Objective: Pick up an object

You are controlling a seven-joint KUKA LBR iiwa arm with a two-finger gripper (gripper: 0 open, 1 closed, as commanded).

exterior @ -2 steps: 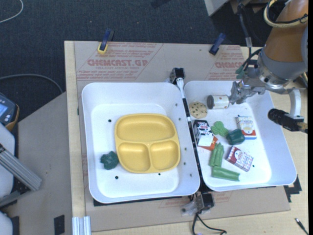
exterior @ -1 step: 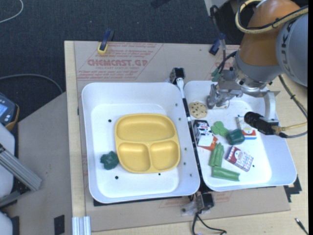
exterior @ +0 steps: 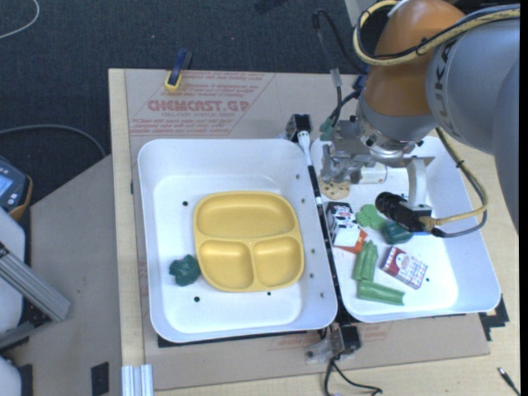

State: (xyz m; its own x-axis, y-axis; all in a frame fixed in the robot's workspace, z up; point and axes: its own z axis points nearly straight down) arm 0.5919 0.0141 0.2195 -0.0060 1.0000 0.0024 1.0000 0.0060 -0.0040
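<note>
Your candidate objects, green blocks (exterior: 375,280) and a red card (exterior: 404,268), lie in the right bin (exterior: 462,295), lower right of frame. The gripper (exterior: 345,165) hangs over that bin's upper left corner; its fingers' state I cannot tell. Nothing looks lifted yet, so the pick remains.

The yellow tray (exterior: 247,240) fills the left bin's (exterior: 157,172) middle — open floor rings it. Green pieces (exterior: 373,275) and a card (exterior: 403,268) crowd the right bin's (exterior: 474,291) near half.
</note>
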